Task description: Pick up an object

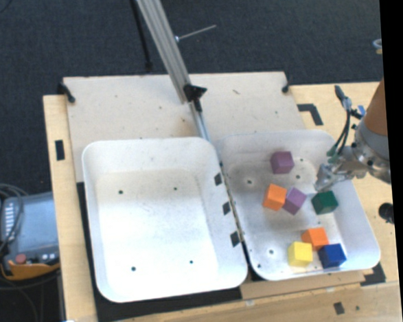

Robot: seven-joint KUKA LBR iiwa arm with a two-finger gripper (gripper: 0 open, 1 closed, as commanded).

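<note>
Arm from the right, tool (325, 180) (grip state unclear) above green cube (324, 202).

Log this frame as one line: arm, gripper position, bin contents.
arm: reaching in from right | gripper: low over right bin, just above green cube | right bin: six cubes | task: nothing lifted yet

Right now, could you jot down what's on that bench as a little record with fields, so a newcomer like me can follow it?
left bin: white, shallow, no blocks seen in it
right bin: white, holds all the blocks
blocks counted: seven
upper purple block: near the far wall
orange block: touching the lower purple block
green block: right side, just below the end effector
front cluster: small orange block, yellow block, blue block
end effector: over the right bin, by the green block; grip unclear
</note>
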